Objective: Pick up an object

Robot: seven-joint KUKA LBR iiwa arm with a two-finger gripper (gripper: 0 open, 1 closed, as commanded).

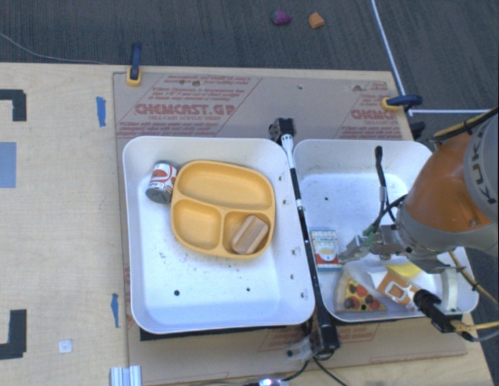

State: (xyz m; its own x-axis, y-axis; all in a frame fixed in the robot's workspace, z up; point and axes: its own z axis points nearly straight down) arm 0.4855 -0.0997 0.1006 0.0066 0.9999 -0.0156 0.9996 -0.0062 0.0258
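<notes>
the arm hangs over the right bin (346, 175) near the table's front right corner, its gripper (370, 246) low among a small white carton (324, 246), a clear packet (360, 293) of coloured bits and an orange and yellow block (398, 284); i cannot tell how the gripper is set. these pieces lie close together by the bin's front wall, so a grasp could slip off the packet or catch two things at once. the yellow divided tray (223, 207) with a tan block (249, 234) and the can (160, 182) sit in the left bin (209, 296), well apart.
</notes>
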